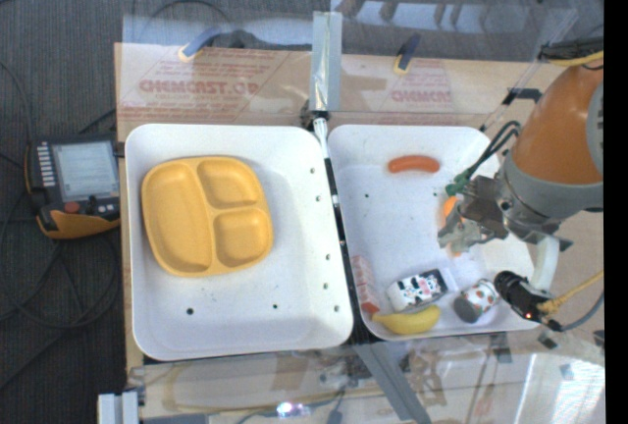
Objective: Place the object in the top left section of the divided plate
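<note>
The yellow divided plate [204, 214] lies in the left bin [235, 314]; it has one long section on the left and two smaller ones on the right. My gripper [463, 219] hangs low over the right side of the right bin [392, 206]. A small orange piece with a green tip [449, 204], perhaps a toy carrot, lies against the gripper's left side and is partly hidden by it. I cannot see whether the gripper grasps it.
In the right bin lie an orange sausage [413, 164] at the back, and at the front a yellow banana [410, 320], a black-and-white toy [417, 289] and a round grey-and-red object [474, 301]. A handheld controller [74, 186] rests on the floor at left.
</note>
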You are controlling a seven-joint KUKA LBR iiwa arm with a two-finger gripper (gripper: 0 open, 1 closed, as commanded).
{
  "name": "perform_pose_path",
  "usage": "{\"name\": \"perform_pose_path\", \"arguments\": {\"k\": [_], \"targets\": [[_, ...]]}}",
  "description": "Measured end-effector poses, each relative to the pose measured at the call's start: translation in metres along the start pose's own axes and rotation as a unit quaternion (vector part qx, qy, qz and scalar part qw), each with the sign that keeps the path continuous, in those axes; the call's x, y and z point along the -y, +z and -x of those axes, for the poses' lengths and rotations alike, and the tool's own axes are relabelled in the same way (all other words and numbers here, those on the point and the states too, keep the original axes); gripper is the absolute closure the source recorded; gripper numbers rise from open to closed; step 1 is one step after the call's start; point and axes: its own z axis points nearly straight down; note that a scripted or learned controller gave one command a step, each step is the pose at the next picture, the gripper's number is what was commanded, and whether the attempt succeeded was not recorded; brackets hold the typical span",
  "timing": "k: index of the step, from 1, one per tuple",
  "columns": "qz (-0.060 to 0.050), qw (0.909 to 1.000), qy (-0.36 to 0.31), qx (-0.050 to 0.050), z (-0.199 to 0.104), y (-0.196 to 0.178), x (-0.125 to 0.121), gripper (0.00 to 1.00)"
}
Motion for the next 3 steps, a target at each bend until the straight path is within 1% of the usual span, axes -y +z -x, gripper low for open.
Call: {"name": "perform_pose_path", "arguments": {"k": [1, 2, 3], "targets": [[-0.001, 0.9996, 0.029, 0.000, 0.027, 0.116, -0.009, 1.00], [0.000, 0.9998, -0.020, 0.001, -0.045, 0.040, -0.002, 1.00], [0.000, 0.9971, -0.076, 0.001, -0.055, 0.040, 0.019, 1.00]]}}
